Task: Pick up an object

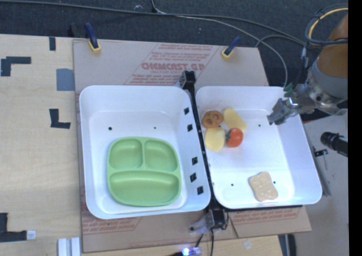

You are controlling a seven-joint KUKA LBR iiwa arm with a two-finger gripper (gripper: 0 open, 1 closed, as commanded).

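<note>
Overhead, metal end effector [278,115], grip unclear, above smooth white bin [294,153] near round tomato [235,137]

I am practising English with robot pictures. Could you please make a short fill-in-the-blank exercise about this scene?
1. The green plate lies in the ____ bin.
2. The tomato is ____ in colour.
3. The plate has ____ compartments.
4. The gripper is above the right bin's ____ edge.

Missing words: left; red; three; right
</note>
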